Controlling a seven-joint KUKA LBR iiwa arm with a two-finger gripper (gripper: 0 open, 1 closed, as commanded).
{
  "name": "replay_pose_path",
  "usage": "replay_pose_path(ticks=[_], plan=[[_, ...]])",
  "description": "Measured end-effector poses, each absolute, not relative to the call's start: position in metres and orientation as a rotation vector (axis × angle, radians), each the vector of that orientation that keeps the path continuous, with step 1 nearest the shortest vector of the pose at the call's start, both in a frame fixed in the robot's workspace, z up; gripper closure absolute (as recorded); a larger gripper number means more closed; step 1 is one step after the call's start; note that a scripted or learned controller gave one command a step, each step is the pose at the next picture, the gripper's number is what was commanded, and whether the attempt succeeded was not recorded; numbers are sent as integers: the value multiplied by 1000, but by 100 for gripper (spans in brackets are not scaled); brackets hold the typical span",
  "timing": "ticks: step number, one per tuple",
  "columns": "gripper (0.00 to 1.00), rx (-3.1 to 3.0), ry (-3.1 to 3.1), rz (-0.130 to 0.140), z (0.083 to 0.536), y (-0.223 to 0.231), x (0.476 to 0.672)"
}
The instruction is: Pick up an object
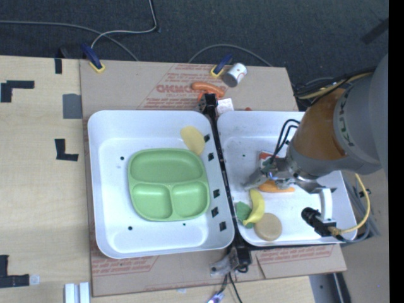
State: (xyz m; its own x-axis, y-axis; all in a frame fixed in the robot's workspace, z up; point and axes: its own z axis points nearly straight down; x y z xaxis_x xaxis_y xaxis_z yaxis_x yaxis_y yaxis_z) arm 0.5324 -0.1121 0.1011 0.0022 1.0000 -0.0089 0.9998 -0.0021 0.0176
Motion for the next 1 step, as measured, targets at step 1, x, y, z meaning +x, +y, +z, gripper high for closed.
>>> replay_pose_path(ticks=[1], plan=[[0, 2208, 2191, 10, 95, -107, 527]])
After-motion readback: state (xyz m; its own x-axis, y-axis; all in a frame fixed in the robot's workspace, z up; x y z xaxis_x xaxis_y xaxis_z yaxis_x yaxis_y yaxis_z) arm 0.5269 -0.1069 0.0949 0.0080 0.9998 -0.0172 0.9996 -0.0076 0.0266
